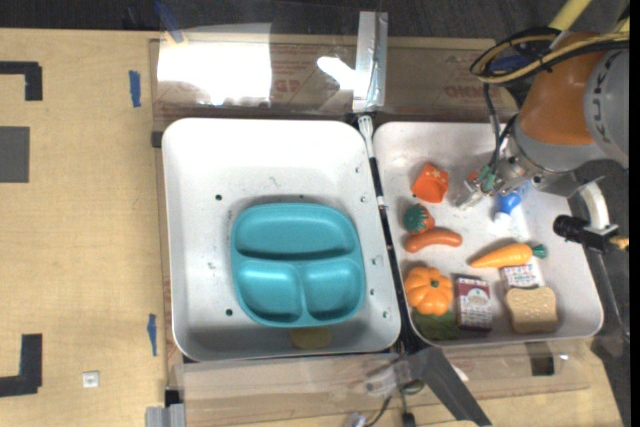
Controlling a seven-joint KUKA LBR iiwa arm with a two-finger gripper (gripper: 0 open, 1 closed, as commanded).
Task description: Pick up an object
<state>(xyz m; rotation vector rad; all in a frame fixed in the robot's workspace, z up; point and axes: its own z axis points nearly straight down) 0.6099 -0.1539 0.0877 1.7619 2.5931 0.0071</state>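
The pincer (487,183) is seen lowered into the right bin (585,315), its state not determinable, with an orange pepper (431,183) just to its left, a blue item (508,204) just beside it, and a carrot (503,256) below it, none held.

Robotics lab setup, grey and orange arm (575,110) with loose cables (510,55) at upper right of the frame, two white bins (190,150) on a plywood counter (70,215), black tape marks (25,80) at left, toy food (435,289) at lower right.
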